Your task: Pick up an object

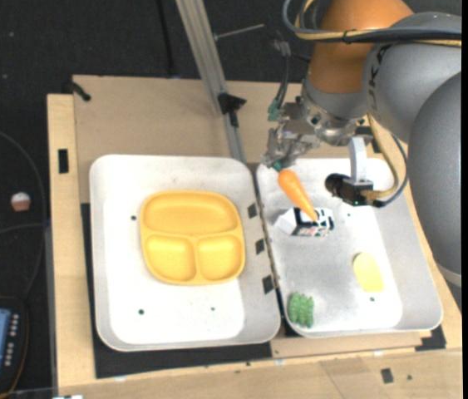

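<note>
My gripper (280, 158) hangs over the far left corner of the right bin (400, 248). An orange carrot (298, 193) slants down and to the right from just under the gripper, and its upper end meets the gripper's tip. The carrot's lower end overlaps a small black-and-white object (312, 224). A pale yellow lemon-like piece (368, 272) lies toward the bin's right front. A green broccoli-like piece (301, 307) sits at the bin's front left corner.
In the left bin (117, 306) rests a yellow divided plate (192, 236). A slanted metal post (209, 65) rises behind the divide between the bins. The grey arm with its orange band (358, 23) looms over the right bin's far side.
</note>
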### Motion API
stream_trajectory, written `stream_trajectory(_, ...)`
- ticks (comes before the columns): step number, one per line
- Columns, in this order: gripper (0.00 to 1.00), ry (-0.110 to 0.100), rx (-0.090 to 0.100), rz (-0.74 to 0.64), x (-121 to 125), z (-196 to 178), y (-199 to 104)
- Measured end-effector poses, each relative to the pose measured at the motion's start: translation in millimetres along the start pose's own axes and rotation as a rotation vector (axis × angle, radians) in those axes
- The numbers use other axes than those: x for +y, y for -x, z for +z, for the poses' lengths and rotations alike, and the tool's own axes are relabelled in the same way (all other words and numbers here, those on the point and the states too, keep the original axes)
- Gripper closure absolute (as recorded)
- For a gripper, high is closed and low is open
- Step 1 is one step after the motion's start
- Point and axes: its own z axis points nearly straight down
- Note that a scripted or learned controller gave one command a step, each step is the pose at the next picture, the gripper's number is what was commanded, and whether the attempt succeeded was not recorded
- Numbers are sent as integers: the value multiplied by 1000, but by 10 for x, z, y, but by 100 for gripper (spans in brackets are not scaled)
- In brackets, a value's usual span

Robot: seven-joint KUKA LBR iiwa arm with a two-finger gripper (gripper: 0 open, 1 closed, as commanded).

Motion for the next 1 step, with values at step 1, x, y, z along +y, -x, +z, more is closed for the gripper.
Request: stream_trajectory(1,100,1,0,-1,104,-68,-594)
